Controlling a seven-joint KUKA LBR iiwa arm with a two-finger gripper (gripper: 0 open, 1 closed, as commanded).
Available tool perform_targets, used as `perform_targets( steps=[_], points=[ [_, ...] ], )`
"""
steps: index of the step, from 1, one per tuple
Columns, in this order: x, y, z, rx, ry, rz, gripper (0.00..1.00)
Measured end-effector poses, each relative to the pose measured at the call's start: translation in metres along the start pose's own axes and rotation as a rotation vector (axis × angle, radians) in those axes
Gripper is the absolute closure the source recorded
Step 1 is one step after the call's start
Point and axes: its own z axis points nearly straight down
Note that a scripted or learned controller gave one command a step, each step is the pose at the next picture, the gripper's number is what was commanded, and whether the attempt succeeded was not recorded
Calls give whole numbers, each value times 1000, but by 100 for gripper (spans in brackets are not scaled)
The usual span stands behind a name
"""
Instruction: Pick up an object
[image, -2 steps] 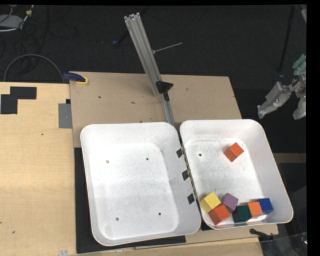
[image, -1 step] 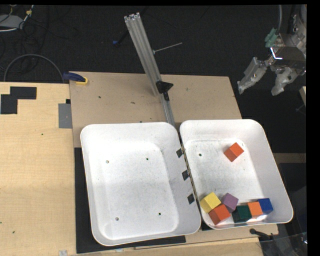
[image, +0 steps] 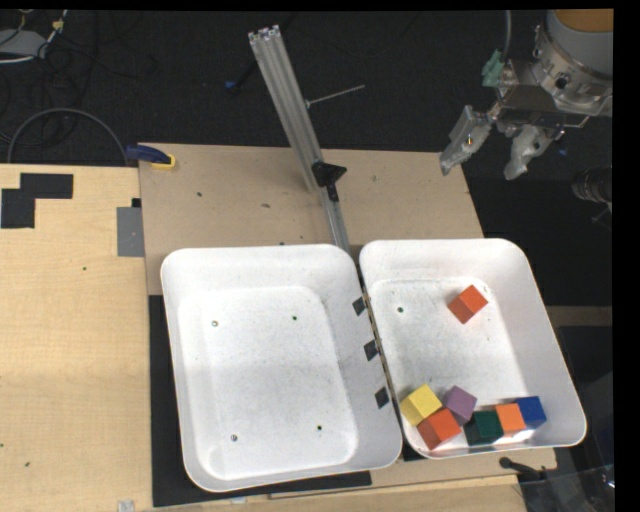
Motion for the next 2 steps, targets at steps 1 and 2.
perform_targets(
  steps=[1,2],
  points=[
    [45,32,-70,-12,0,0,0],
    [75,-29,-67,-3,1,0,0]
  ],
)
